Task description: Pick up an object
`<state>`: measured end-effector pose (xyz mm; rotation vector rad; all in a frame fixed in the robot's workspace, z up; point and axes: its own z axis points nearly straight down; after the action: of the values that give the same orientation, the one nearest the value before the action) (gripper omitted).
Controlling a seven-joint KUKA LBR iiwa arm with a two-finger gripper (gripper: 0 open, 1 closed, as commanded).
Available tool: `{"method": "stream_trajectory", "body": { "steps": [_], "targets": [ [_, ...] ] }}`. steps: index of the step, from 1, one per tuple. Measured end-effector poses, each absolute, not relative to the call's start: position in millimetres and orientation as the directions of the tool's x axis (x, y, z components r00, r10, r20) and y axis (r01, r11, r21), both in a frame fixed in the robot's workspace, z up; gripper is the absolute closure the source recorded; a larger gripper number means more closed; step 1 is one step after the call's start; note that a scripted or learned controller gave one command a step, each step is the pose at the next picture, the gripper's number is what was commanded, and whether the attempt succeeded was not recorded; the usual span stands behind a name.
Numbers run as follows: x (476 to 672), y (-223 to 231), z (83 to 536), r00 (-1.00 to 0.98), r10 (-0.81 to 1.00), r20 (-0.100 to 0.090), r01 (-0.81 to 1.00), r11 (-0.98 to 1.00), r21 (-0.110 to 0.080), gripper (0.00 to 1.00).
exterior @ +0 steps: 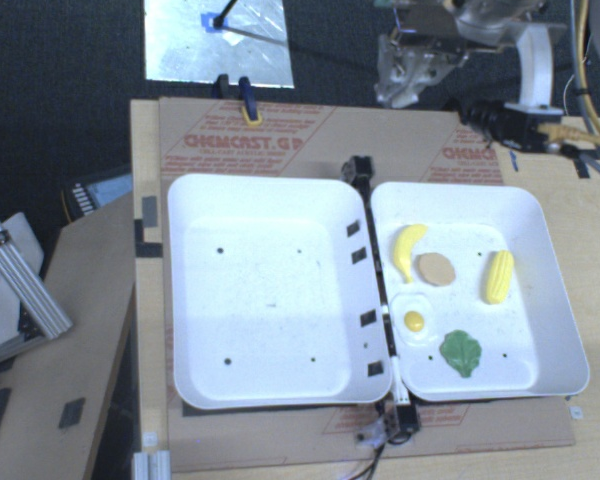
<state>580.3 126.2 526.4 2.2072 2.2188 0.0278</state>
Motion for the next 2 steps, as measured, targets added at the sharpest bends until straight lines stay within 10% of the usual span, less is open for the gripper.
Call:
{"method": "stream_trajectory", "body": {
  "steps": [2],
  "targets": [
    [515.7, 193.1, 486.4, -0.007, 1.0, 0.002, 1.0, 0.007, 0.0, 1.0]
  ]
}}
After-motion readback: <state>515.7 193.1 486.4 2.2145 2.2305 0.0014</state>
